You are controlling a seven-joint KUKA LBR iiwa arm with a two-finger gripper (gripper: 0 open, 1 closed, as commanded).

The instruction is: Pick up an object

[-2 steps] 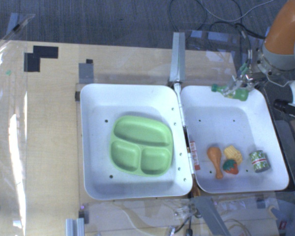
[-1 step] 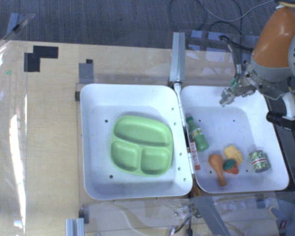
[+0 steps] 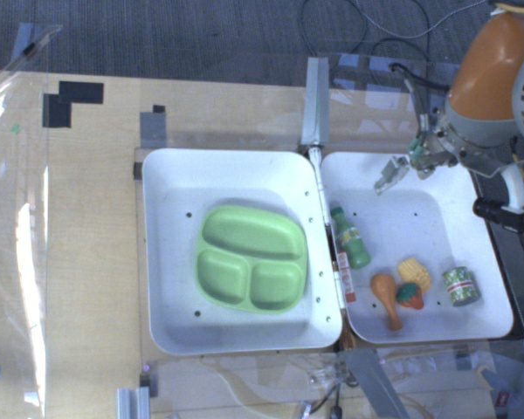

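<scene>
Camera view: fingers [image 3: 391, 175] high over right bin [image 3: 498, 321] back edge, holding nothing; spread unclear. Candidates well below fingers: green bottle [image 3: 351, 241] nearest, drumstick [image 3: 386, 297], can [image 3: 460, 286]. No grasp yet.

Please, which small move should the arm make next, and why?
Probably move the end effector toward the camera and lower it over the green bottle. It hangs above the right bin's far bare part, holding nothing, and the bottle lies nearest.
</scene>
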